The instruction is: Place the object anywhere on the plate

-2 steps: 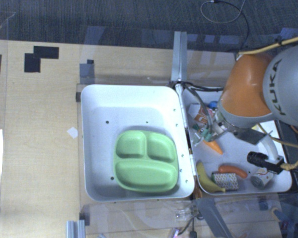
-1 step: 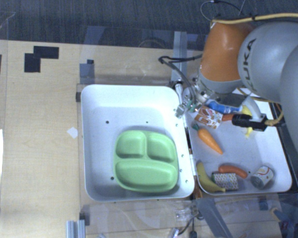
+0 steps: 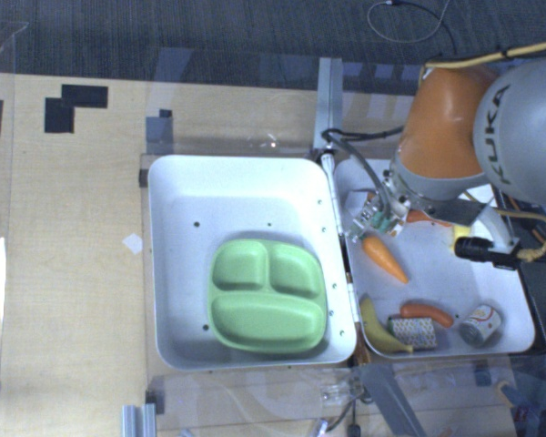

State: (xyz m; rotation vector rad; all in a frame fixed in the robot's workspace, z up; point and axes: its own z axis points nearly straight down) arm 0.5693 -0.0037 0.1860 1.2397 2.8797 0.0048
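I log, largest first: left bin, holding the green sectioned plate toward its near edge. Right bin, with the carrot near its left wall, banana, grater and sausage along the near edge. I judge the carrot light, stiff, tapered and slippery; best taken at its thick end. Gripper sits just above that end; whether it grips or is released, I cannot tell.

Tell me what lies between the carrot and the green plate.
In the camera view, between carrot and green plate stand the bins' adjoining rims, plus bare white floor.
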